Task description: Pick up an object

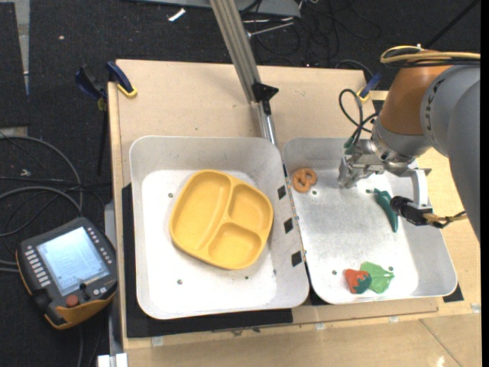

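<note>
**Camera view: tool poised over right bin**

The tool [351, 176] hovers low in the right bin [336, 277], near the pretzel-like brown ring [304, 179], seemingly the target. Whether it is released or clenched, I cannot tell. A teal piece [386, 207] lies beside it, untouched.

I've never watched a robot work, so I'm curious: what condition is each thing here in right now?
Yellow tray: right way up in the left bin, nothing in its three sections.
Pretzel: lying flat in the right bin, near its top left corner.
Green tool: lying flat, untouched.
Red and green toy: resting near the front edge.
Gripper: low over the right bin, beside the pretzel, holding nothing visible.
</note>
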`<state>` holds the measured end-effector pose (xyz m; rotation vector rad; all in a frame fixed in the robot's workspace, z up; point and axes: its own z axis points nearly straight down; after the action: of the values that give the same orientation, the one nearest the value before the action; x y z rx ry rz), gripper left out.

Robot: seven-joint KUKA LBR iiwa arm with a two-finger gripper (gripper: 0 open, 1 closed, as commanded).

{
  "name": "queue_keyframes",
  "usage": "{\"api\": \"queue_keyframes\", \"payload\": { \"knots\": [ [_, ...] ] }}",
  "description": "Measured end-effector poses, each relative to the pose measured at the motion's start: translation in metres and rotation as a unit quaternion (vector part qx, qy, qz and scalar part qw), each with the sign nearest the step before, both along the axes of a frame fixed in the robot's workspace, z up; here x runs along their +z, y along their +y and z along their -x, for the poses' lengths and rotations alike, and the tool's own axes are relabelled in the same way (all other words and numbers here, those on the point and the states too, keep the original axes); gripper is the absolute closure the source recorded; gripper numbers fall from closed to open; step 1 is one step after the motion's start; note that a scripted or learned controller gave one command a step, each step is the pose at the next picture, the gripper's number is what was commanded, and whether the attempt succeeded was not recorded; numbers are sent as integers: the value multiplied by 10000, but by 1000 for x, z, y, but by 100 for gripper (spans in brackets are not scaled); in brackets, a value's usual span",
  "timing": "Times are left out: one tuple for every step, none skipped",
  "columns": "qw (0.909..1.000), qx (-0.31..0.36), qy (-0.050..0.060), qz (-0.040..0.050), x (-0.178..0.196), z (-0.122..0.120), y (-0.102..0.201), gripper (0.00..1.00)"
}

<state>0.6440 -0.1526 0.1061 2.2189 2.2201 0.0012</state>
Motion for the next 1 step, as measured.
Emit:
{"api": "queue_keyframes", "payload": {
  "knots": [
    [10000, 8, -31, 5, 60, -10, -3, 100]
  ]
}}
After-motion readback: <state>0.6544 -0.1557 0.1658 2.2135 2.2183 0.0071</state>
